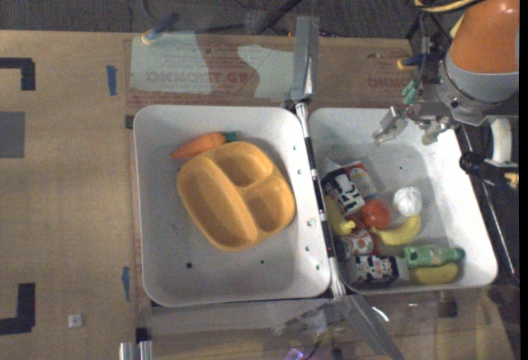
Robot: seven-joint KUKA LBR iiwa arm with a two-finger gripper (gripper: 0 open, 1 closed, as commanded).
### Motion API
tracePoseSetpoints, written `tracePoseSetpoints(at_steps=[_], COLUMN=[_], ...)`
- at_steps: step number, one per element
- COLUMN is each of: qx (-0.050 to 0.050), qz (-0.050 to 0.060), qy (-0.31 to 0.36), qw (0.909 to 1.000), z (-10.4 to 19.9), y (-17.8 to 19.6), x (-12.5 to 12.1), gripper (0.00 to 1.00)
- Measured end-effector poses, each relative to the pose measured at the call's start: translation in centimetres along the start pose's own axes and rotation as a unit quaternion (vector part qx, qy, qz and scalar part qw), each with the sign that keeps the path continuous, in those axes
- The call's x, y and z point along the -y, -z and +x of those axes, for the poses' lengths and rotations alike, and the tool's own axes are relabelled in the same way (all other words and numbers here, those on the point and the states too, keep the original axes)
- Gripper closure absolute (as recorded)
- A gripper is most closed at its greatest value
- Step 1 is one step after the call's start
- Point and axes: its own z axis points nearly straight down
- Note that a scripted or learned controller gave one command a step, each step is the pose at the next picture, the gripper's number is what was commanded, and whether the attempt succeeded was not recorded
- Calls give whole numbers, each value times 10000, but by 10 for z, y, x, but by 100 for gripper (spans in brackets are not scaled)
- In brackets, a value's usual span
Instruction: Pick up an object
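Down at the lower right of the frame, where the right bin (474,185) comes nearest, the clutter is piled thick: a green bottle (431,255) lies on a yellow piece (437,272), with a black-and-white carton (375,269) just to their left. A little further up, there's a banana (402,231) touching a tomato (376,214), a white cup (407,201) just above them, and a dark carton (346,189) leaning toward the bin's left wall. Nothing in there is lifted, all of it rests on the floor of the bin.

Over in the left bin (157,210) a yellow divided plate (235,195) sits in the middle, and a carrot (198,144) lies against its upper left edge.

Up at the upper right, the gripper (412,125) hangs over the top rim of the right bin, well apart from the pile. Its fingers look spread, and there's nothing between them. Behind it, the grey arm with its orange band (487,40) fills the corner.
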Motion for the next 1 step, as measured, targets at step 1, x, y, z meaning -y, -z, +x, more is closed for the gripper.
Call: tracePoseSetpoints(at_steps=[1], qx=[10], qz=[-63], qy=[-45], qw=[10000], z=[-27], y=[-140], x=[23], gripper=[0])
